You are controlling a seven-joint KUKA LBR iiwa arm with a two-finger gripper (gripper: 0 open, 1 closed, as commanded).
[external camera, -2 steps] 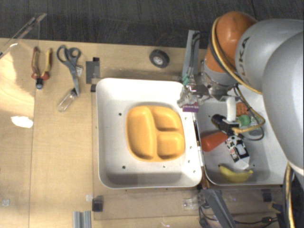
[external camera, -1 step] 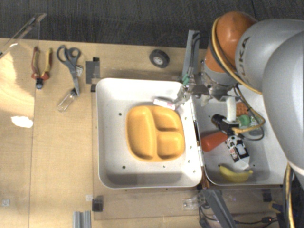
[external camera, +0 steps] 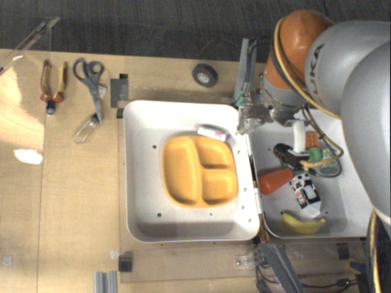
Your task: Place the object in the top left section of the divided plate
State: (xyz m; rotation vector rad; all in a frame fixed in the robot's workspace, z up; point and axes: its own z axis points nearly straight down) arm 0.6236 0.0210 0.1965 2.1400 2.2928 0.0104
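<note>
The yellow divided plate (external camera: 199,170) lies in the middle of the left white bin (external camera: 142,182), with one long section on its left and two smaller ones on its right. A small white and pink item (external camera: 212,132) rests on the bin floor against the plate's far rim. My gripper (external camera: 246,122) hangs at the wall between the two bins, just right of that item, near the left bin's far right corner. The grey wrist and orange band rise behind it and hide part of the right bin.
The right bin (external camera: 333,224) holds a red-orange carrot-shaped piece (external camera: 276,179), a banana (external camera: 303,223), a white bottle (external camera: 298,135), a black-and-white item (external camera: 305,191) and green and black bits. Scissors (external camera: 91,84), pliers (external camera: 52,85) and a tape roll (external camera: 205,75) lie on the bench.
</note>
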